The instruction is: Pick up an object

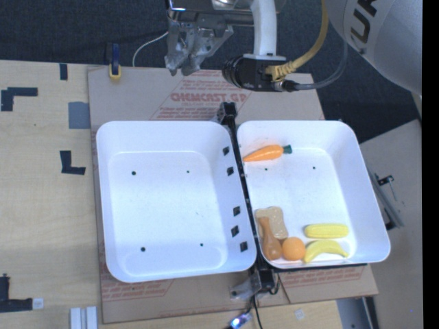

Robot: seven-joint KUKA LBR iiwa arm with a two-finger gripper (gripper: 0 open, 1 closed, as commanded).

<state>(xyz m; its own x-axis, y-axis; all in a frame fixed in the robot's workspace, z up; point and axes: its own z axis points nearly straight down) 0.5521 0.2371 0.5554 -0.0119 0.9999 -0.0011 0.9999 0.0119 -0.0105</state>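
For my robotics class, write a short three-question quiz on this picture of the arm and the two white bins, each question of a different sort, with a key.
1. True or false: the carrot lies in the left bin.
2. Multiple choice: where is the gripper? A) down among the objects in the right bin; B) above the bench beyond the far rims of the bins; C) over the near edge of the bench.
3. Fill in: the orange lies just to the left of the ______.

Key
1. False: it lies in the right bin, near the divider.
2. B.
3. Banana.
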